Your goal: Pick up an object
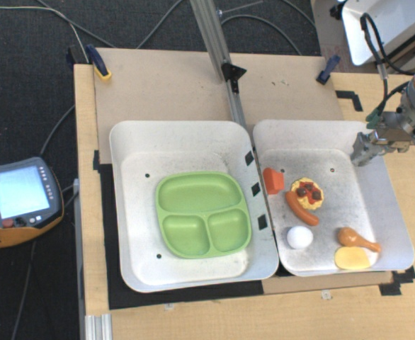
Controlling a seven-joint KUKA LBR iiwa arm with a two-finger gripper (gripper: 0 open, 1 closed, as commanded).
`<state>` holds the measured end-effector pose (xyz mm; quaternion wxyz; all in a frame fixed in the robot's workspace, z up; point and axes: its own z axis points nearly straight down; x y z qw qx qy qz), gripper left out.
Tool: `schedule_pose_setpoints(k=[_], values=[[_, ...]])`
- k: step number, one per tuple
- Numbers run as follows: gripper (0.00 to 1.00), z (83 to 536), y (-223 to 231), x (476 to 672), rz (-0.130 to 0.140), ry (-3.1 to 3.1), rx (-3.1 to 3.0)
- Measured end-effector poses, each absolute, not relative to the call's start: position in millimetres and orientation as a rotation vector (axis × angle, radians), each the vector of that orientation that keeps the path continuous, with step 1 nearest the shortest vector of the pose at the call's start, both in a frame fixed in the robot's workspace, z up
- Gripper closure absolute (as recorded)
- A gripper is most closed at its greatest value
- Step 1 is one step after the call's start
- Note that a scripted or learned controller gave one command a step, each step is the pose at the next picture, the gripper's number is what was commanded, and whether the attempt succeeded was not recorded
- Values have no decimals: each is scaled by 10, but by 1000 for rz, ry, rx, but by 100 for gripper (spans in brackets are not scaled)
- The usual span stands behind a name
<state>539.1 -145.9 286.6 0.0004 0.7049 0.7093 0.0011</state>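
Right now your gripper (363, 147) sits at the far right corner of the right bin (377, 190), low over the rim, with the grey wrist and cables reaching in from the right edge. You cannot tell from this angle how wide it stands, and nothing shows in its grasp; it looks close to the bin's corner wall, though contact is unclear.

Your candidate objects all lie in that same bin, nearer and to the left of the gripper. An orange block (273, 180) rests against the left wall. Just right of it sits a small yellow tart with red topping (309, 193), and a toy sausage (301, 208) lies slanted along its near left side, touching or nearly so. A white ball (299, 237) sits nearer still. At the near right, a toy drumstick (357, 239) lies just above a yellow piece (353, 259), close to the near wall.

You have bare floor in the far half of the right bin, between the gripper and the toys.

The left bin (133, 190) holds a green divided plate (202, 213).
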Motion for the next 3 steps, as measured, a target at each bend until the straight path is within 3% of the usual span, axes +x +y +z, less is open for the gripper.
schedule_pose_setpoints(k=[3], values=[[100,2718,84,5625,-1,2230,2218]])
